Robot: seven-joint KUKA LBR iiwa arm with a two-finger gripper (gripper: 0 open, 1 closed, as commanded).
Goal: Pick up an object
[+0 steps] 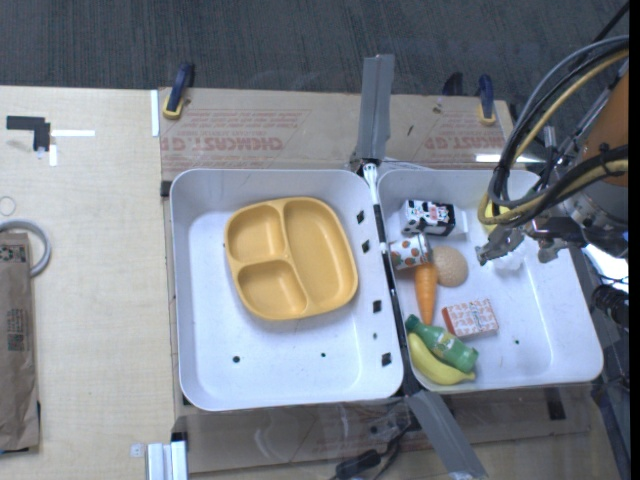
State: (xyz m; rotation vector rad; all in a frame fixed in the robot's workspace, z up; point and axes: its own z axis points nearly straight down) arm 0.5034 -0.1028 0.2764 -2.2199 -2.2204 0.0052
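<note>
My gripper [516, 250] hangs over the right bin [560, 358], in its upper right part, open with nothing between its fingers. To its left lie a tan ball [451, 266], a carrot [426, 290] and a small spotted can [408, 252]. A black-and-white carton [429, 216] sits toward the bin's far side. Nearer the front are a red box [470, 318], a green bottle [446, 344] and a banana [435, 365]. The gripper touches none of them.
The left bin [200, 368] holds a yellow divided plate [290, 258]. A grey divider bar [376, 118] runs between the bins at the back. Yellow and black cables [540, 138] loop above the gripper. A brown paper bag [15, 338] lies at the far left.
</note>
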